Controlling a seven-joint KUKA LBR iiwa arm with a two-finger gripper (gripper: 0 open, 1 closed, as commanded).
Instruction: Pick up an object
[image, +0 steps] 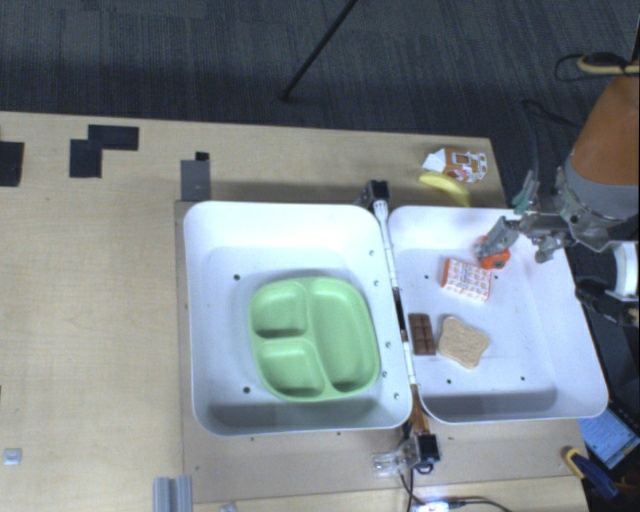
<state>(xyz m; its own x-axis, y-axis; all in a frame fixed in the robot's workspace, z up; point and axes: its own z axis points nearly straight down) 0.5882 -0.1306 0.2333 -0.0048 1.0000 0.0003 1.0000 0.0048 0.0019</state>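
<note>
The right bin (560, 370) holds a red-and-white checkered packet (467, 279), a brown chocolate bar (422, 334), a tan slice of bread (464, 342) and a small orange-red object (495, 258). My gripper (515, 240) hangs over the upper part of this bin, reaching in from the right. Its left tip is right at the orange-red object, which lies just up and right of the checkered packet. Whether that object is touched or held is unclear.
A green divided plate (312, 335) lies in the left bin (215, 300). A banana (441, 184) and a small printed packet (460, 163) rest on the bench behind the right bin. Black markers sit on the far-left bench.
</note>
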